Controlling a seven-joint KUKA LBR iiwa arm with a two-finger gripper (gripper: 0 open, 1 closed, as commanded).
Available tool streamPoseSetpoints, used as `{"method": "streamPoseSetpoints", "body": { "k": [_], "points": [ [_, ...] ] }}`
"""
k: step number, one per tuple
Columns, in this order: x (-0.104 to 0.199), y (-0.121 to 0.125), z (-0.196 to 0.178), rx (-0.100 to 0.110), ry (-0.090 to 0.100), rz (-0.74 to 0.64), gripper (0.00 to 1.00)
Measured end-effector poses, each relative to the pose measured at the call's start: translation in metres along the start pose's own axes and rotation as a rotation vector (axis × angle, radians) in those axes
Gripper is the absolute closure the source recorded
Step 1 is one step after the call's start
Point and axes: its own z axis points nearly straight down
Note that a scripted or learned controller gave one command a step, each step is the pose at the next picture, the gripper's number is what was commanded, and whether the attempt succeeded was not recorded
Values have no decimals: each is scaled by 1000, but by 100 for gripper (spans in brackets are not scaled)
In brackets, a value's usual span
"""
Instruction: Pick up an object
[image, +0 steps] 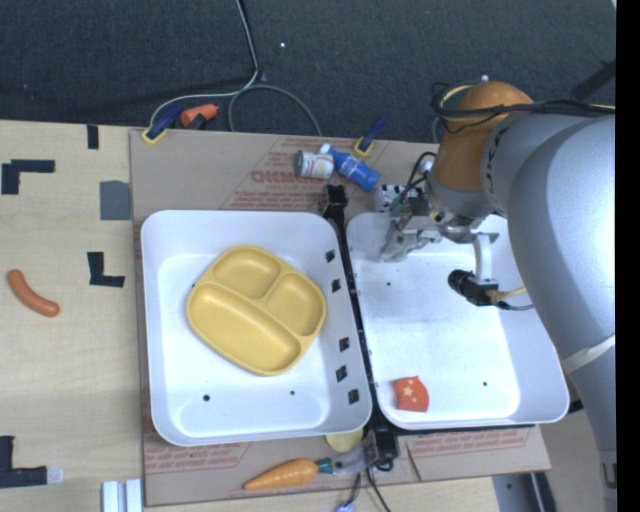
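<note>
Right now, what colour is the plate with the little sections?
Yellow: the plate, in the camera view.

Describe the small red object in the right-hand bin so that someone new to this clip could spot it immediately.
Start at the right white bin, the one the grey arm reaches over. Look to its near edge, towards the bottom of the view: the small red-orange chunk lies there alone. It is the one coloured item on that bin's floor, far from the claw at the bin's far end.

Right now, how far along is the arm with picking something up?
Done: the gripper has reached the far end of the right bin. In hand: nothing shows between its fingers. Left: the whole pick. The red object lies untouched at the bin's near edge, and the yellow divided plate sits in the left bin.
</note>
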Motion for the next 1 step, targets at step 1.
{"method": "streamPoseSetpoints", "body": {
  "k": [1],
  "points": [
    [0, 0, 1, 1, -1, 0, 0]
  ]
}}
